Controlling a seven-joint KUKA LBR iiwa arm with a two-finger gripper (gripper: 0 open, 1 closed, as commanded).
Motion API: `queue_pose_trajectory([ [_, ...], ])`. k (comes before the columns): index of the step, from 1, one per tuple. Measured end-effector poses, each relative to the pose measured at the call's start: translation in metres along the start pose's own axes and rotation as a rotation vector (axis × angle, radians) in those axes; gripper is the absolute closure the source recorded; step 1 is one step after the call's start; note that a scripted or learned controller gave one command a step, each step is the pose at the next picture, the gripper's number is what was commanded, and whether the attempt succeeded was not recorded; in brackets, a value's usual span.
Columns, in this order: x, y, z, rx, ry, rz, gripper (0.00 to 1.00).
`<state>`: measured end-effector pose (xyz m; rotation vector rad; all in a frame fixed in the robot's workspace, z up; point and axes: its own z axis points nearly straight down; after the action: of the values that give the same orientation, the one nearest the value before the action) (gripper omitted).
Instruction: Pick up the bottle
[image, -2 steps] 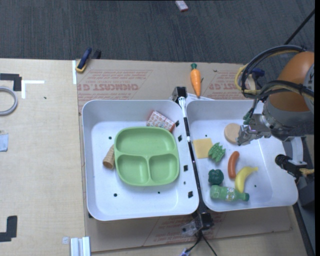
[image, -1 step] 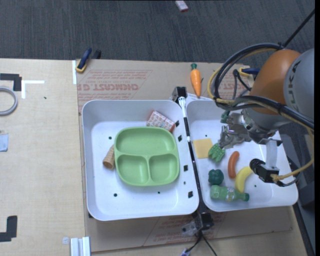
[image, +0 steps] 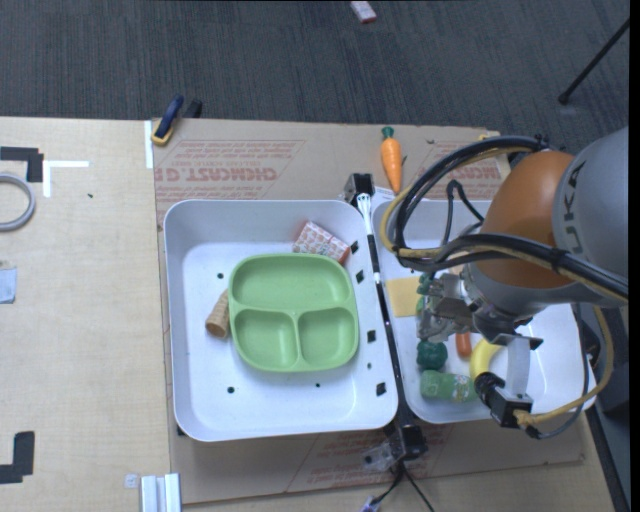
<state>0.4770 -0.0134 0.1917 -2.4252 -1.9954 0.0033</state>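
The gripper (image: 432, 318) hangs over the left part of the right bin (image: 560, 405), just above the bottle (image: 440, 384); whether it is spread or pinching cannot be told from this view. The bottle, green with a dark green cap, lies near the right bin's front left corner, beside a yellow item (image: 483, 355). A green tray (image: 294, 312) lies in the middle of the left bin (image: 190, 330), and a toy carrot (image: 390, 160) lies on the cardboard behind the bins.
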Motion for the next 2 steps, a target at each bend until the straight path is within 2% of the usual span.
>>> queue_pose_trajectory([
  [1, 0.079, -0.015, -0.064, 0.0, -0.001, 0.203, 1.0],
  [2, 0.042, -0.008, -0.051, 0.001, -0.001, 0.549, 1.0],
])
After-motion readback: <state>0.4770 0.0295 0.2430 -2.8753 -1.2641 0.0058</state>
